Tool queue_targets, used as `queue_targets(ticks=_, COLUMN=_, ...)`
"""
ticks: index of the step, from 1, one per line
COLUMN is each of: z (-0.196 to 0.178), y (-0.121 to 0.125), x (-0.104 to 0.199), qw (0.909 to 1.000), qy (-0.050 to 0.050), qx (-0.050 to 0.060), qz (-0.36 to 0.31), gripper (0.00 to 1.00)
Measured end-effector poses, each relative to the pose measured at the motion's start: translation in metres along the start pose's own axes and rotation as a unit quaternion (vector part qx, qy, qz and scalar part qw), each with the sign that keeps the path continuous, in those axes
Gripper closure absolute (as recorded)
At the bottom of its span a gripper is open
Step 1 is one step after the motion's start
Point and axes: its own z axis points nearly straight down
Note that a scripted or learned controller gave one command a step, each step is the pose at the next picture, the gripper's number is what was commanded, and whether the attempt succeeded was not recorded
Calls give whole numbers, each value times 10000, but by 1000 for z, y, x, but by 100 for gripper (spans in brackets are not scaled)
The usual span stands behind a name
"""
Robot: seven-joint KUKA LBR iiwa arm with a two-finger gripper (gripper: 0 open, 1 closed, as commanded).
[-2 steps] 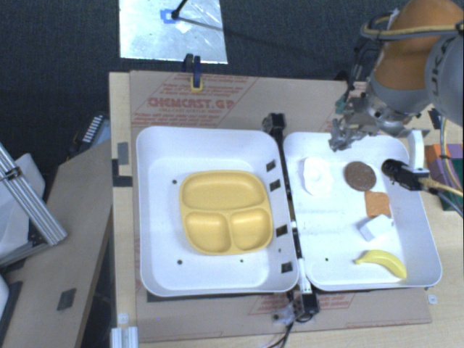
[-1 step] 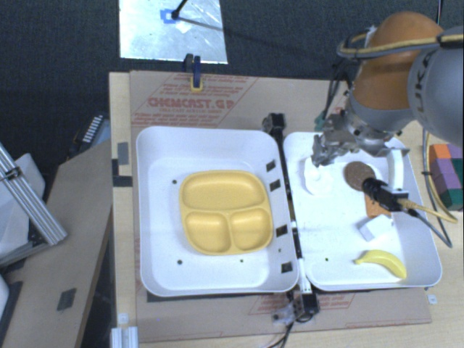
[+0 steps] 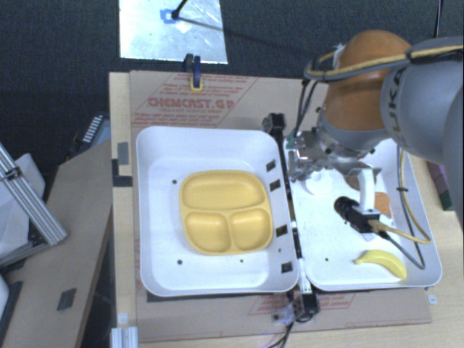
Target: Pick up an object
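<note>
Banana (image 3: 382, 264) lies in right bin (image 3: 330, 268), near front right corner, well apart from gripper (image 3: 310, 169). Gripper hangs over bin's back left part (how far open, and whether holding anything: cannot tell). Left bin (image 3: 156, 194) holds yellow three-compartment plate (image 3: 225, 212), flat, near centre.

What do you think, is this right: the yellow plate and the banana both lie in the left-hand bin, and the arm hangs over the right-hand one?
Not quite. The camera view shows the banana in the right-hand bin, near its front corner. The yellow plate does lie in the left-hand bin, and the arm does hang over the right-hand one.
</note>
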Motion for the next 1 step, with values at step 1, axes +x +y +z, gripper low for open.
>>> queue_targets(ticks=1, z=6, y=-27, x=57, qw=10000, qy=3, qx=6, qz=-4, gripper=100)
